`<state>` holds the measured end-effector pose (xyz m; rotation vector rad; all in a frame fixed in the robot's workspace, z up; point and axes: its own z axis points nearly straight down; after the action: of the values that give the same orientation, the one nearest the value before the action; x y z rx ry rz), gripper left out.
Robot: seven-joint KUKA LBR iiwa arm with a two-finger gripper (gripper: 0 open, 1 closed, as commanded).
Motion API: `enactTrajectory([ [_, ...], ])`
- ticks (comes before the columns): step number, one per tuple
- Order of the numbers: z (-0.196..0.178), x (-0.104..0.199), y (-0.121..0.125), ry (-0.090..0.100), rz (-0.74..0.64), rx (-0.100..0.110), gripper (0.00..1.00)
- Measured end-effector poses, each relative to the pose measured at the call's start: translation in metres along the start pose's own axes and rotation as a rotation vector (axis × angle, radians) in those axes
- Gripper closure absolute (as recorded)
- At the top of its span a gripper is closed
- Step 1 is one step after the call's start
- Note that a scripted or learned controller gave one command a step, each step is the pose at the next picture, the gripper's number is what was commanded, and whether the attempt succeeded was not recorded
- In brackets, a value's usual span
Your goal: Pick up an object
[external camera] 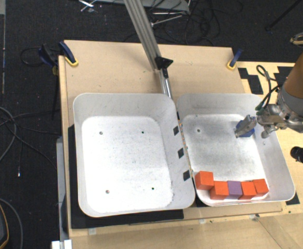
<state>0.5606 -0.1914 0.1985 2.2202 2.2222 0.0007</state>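
Gripper (250,127) hangs over the right bin (275,149), upper right part, with a small blue object (247,131) at its tips; whether the fingers clamp it, can't tell. Down at the bin's lower edge sits a row of blocks: orange block (204,179), more orange ones, a purple block (234,188) among them

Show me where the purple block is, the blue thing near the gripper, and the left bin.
Purple block (234,188): camera view, on its top face.
Blue thing (248,131): camera view, on its visible blue side.
Left bin (78,154): camera view, on its left wall.
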Motion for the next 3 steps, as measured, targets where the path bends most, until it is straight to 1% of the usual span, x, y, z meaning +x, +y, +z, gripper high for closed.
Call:
enactTrajectory([
  [1,0.081,-0.032,0.058,-0.009,-0.002,-0.010,0.00],
  [2,0.103,-0.033,0.079,-0.003,-0.003,-0.003,0.00],
  [3,0.092,-0.033,0.078,-0.004,-0.004,-0.003,1.00],
])
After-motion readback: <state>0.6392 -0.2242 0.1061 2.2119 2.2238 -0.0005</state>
